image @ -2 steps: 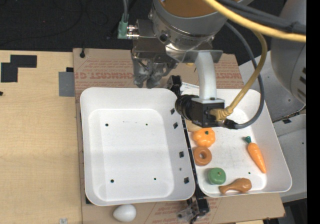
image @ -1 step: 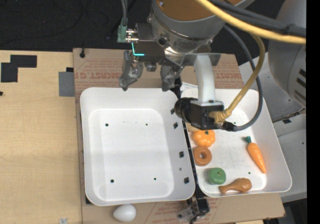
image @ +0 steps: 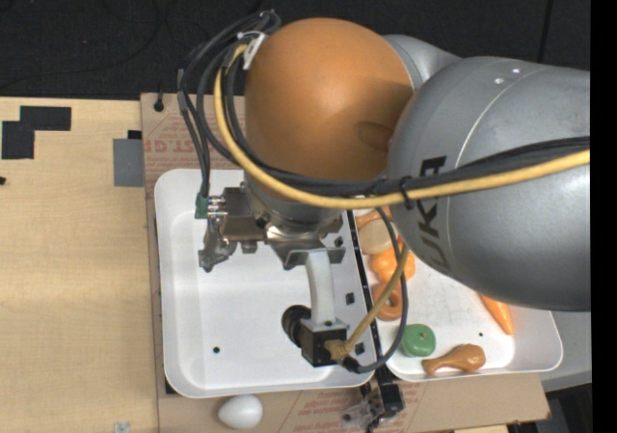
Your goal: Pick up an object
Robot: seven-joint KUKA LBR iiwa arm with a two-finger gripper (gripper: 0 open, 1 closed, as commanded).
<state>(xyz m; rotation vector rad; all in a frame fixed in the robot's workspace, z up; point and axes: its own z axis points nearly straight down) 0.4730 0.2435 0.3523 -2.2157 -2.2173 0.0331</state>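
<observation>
My gripper [image: 214, 246] hangs low over the left white bin [image: 193, 325], near its left wall, and I see nothing in it. The big grey and orange arm covers the middle of the view. In the right bin [image: 540, 356] lie a green round piece [image: 417, 339], a tan gourd-shaped piece [image: 453, 360], an orange carrot-like piece [image: 497, 314] and some orange pieces [image: 388, 267] half hidden by the arm.
A white egg-shaped object [image: 239, 411] lies outside the bins on the cardboard just below the left bin's front rim. A pale wooden bench top [image: 67, 277] stretches to the left, with dark patches near its far edge.
</observation>
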